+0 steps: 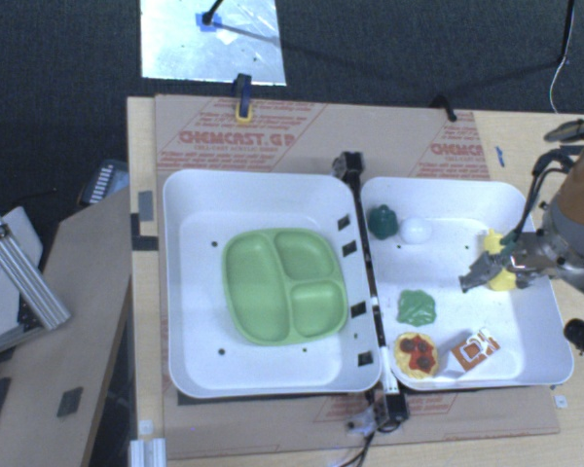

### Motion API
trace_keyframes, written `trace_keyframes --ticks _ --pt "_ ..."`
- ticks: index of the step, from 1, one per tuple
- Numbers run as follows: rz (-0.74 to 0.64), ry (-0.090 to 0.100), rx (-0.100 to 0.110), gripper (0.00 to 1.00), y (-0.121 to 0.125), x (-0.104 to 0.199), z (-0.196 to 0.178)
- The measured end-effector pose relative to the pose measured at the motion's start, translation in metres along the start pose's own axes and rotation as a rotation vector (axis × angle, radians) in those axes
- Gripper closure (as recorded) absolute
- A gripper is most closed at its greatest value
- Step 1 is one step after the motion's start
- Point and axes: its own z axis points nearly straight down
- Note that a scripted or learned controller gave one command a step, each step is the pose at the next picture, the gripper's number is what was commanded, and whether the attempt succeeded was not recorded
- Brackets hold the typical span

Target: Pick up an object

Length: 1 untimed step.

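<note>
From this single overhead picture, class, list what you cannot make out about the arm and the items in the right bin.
- End effector: small and blurred, so whether it grips anything cannot be told.
- Yellow object: partly covered by the end effector; its shape is unclear.
- Arm: cut off by the right edge.
- Orange-and-white item: too small to identify.

Yellow object [499, 261] in right bin [540, 319]

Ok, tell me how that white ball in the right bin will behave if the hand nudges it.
The white ball looks round and smooth, so it would probably roll at a light push. It lies beside the dark green toy, which may stop it that way. It likely slips from a pinch, being round.
</note>
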Motion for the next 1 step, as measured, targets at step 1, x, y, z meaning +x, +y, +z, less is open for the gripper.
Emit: trace_keyframes --ticks 1 --pt "-0.003 -0.002 -0.009 0.00 0.0023 0.0002 -0.0044"
